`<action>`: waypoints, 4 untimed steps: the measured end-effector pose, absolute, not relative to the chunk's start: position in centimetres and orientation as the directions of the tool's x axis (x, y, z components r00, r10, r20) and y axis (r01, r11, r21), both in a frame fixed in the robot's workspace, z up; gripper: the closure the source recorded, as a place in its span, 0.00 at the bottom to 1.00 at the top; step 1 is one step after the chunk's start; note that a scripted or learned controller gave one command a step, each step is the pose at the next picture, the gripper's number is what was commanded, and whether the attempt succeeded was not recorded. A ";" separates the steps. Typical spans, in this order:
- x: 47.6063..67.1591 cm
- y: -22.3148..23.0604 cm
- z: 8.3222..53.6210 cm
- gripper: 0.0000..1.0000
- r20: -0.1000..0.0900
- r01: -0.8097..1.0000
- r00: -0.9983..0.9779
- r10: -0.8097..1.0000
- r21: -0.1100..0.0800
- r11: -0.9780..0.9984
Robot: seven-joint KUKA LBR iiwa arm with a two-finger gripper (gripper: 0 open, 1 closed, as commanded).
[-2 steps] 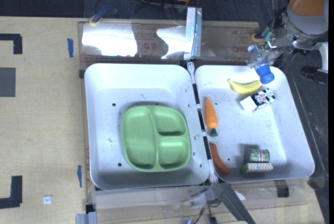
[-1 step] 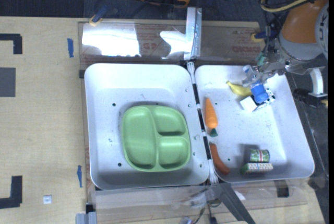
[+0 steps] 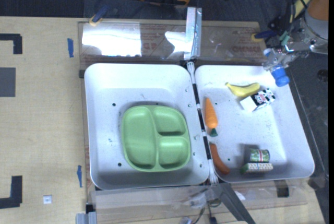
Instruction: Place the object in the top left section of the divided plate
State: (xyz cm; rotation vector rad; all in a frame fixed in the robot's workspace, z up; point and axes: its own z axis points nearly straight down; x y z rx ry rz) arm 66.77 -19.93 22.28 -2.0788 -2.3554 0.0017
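Green plate [image 3: 155,138] lies in the left bin [image 3: 99,82], its large section toward the view's left and two smaller sections toward the right. All sections are bare; the placing step is judged not yet begun.

The task does not name its object. Candidates all lie in the right bin [image 3: 292,134]: banana [image 3: 242,89] near the far wall, white card [image 3: 258,99] touching it on the near side, carrot [image 3: 210,115] beside the divider, an orange piece [image 3: 218,161] lower along the same divider, and a can [image 3: 258,155] with a small strip [image 3: 256,167] just in front of it.

The jaws [image 3: 276,63] hang at the far right corner of the right bin, above its rim, a blue part [image 3: 281,77] just below them. Whether they are released or clenched cannot be told; nothing is seen between them.

Key relation: banana and card lie nearest, just left and nearward of the jaws. The banana's long axis runs roughly left to right; the carrot's runs far to near, parallel to the divider.

Room: bin centre is open. Carrot and orange piece sit tight to the divider wall, judged awkward for a grasp. The carry must cross the divider leftward to the plate
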 end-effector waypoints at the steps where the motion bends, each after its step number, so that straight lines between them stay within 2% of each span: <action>1: 66.8 -18.8 13.1 1.00 -0.001 0.988 -0.155 0.988 0.000 0.155; 2: 59.7 -16.7 18.7 1.00 0.003 0.957 -0.290 0.957 -0.003 0.290; 3: 52.6 -10.1 11.3 1.00 0.003 0.789 -0.614 0.789 0.000 0.614; 4: 61.3 -5.9 18.3 1.00 0.000 0.750 -0.661 0.750 0.001 0.661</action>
